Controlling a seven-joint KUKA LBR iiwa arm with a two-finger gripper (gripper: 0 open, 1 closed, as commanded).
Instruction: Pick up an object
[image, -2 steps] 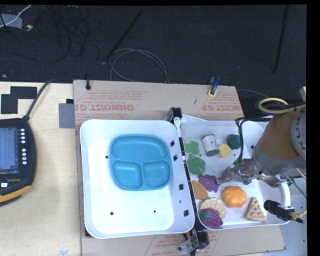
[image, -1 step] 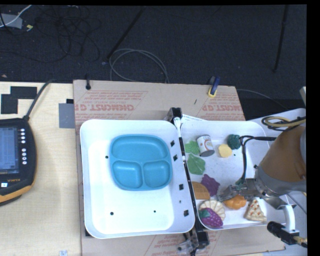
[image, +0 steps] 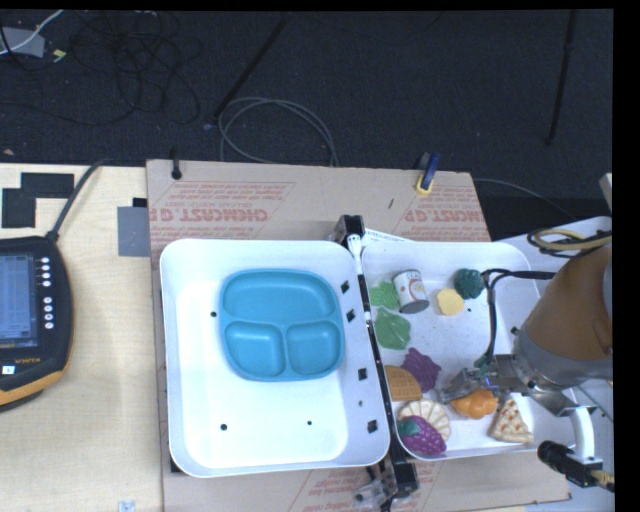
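Note:
The right white bin (image: 505, 255) holds several toy foods. A small white can (image: 409, 290) lies near a green leaf (image: 383, 296), with a yellow piece (image: 450, 302) and a dark green lump (image: 469, 282) beside it. Nearer the front lie a green lettuce piece (image: 392, 331), a purple piece (image: 421, 367), a brown bread piece (image: 402, 383), purple grapes (image: 424, 434) and a pale wedge (image: 511, 423). My gripper (image: 470, 383) hangs low in this bin, directly over an orange fruit (image: 479, 404), whose top edge it covers. Nothing shows as lifted.
The left white bin (image: 190, 400) holds a blue divided plate (image: 282, 325). A teach pendant (image: 25, 320) lies on the bench at far left. The grey arm (image: 565, 320) and its cable loop over the right bin's right side. A blue clip (image: 428, 172) sits on the cardboard behind.

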